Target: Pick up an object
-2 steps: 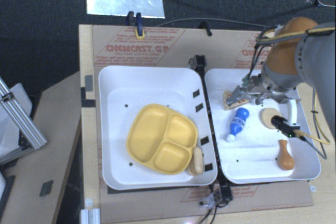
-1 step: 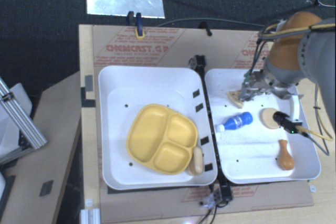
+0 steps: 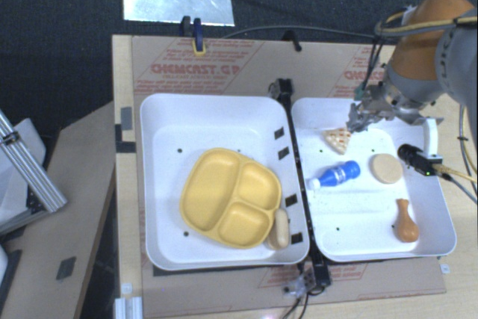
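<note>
Risks nudging the pizza slice (image 3: 337, 139) aside with the low pincer (image 3: 358, 121), opening impossible to tell, nothing visibly held.

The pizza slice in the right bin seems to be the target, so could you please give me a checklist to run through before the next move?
1. End effector close above the pizza slice: ok.
2. Slice lies apart from the blue bottle: ok.
3. Round cookie and drumstick away from the approach: ok.
4. Slice clear of the right bin's wall: ok.
5. Finger opening: cannot tell.
6. Slice already held: cannot tell; it appears flat on the bin floor.
</note>
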`<state>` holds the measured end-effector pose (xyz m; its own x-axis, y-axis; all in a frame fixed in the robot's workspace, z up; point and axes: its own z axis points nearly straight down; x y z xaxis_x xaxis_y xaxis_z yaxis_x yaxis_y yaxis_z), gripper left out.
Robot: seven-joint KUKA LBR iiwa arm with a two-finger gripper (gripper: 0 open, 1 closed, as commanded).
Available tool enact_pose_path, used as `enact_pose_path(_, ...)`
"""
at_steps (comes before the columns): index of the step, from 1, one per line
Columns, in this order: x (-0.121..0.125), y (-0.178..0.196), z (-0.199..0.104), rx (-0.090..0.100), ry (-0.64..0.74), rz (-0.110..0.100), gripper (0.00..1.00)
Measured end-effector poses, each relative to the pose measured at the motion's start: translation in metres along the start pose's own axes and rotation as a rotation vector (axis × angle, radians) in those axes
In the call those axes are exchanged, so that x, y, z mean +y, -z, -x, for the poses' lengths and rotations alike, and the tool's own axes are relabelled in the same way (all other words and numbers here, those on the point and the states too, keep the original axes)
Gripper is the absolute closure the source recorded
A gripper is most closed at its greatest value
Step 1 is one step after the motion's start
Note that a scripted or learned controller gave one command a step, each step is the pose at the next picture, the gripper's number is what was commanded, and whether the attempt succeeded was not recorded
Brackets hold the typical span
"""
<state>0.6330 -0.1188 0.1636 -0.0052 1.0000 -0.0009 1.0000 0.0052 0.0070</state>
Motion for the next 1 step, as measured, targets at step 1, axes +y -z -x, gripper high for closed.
enact_pose_path(1, 0.0017, 0.0453, 0.0002, 0.0, 0.0, -0.001, 1.0)
